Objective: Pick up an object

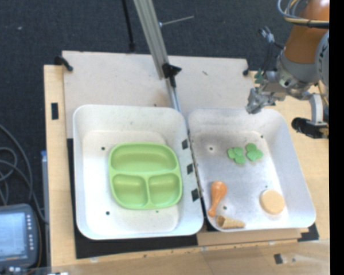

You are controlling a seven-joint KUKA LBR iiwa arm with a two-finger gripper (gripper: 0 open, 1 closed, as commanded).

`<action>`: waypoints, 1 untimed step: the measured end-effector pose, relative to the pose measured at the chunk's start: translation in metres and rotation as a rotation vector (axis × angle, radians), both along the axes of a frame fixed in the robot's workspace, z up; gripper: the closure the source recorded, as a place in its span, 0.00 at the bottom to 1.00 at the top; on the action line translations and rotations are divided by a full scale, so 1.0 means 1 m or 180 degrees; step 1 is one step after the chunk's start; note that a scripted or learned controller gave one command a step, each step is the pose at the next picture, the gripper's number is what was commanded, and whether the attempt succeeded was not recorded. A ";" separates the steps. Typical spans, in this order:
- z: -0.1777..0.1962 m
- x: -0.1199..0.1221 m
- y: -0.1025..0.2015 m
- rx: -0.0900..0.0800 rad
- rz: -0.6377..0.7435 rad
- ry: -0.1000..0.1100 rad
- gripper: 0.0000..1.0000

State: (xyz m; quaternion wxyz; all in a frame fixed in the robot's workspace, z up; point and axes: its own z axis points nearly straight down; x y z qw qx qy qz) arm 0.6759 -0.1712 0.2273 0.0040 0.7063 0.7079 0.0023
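Arm enters at upper right of the frame; the gripper hangs over the far rim of the right bin, near its upper corner. Jaws — cannot tell whether released or clenched; nothing visible between them.

Right bin contents: green clover-shaped piece at centre, well below the gripper; orange spoon-like toy at lower left, close to the bin's left wall; tan cone-shaped piece just below it at the near rim; round tan disc at lower right.

Left bin — holds a green three-compartment plate, lying flat at centre.

Both bins sit side by side on the desk, inner rims touching.
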 end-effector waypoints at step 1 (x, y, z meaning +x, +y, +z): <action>0.053 0.001 -0.002 0.0000 0.0002 0.0002 1.00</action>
